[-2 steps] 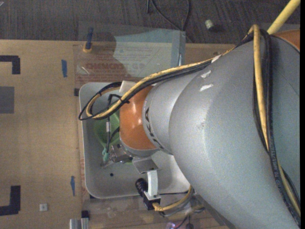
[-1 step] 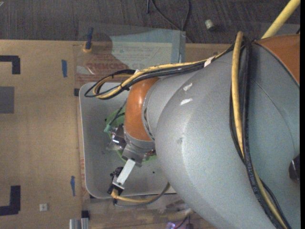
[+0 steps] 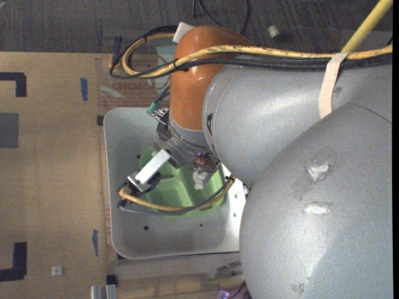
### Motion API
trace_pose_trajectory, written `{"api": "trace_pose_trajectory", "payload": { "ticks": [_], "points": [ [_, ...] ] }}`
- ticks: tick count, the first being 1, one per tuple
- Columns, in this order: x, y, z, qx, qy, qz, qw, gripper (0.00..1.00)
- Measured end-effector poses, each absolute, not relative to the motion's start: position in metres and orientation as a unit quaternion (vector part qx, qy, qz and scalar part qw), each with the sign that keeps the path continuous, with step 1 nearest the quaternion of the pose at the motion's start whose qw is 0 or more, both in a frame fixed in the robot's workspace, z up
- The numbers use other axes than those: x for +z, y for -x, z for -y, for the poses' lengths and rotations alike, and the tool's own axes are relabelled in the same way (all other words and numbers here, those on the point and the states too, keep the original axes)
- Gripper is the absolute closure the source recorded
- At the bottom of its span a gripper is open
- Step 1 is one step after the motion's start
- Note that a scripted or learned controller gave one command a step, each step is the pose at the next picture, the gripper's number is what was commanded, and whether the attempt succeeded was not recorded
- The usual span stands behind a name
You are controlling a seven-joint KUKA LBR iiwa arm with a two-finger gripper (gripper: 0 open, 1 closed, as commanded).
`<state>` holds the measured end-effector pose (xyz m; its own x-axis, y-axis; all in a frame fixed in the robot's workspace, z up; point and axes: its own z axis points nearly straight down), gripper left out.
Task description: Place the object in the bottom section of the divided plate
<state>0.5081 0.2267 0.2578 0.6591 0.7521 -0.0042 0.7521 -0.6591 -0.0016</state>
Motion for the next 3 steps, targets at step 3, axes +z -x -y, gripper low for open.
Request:
{"api": "trace_pose_trajectory", "payload": {
  "ticks": [3],
  "points": [
    [0.125, -0.565, -0.227, -0.0324, -0.958, -0.286, -0.008, 0.00]
  ]
}}
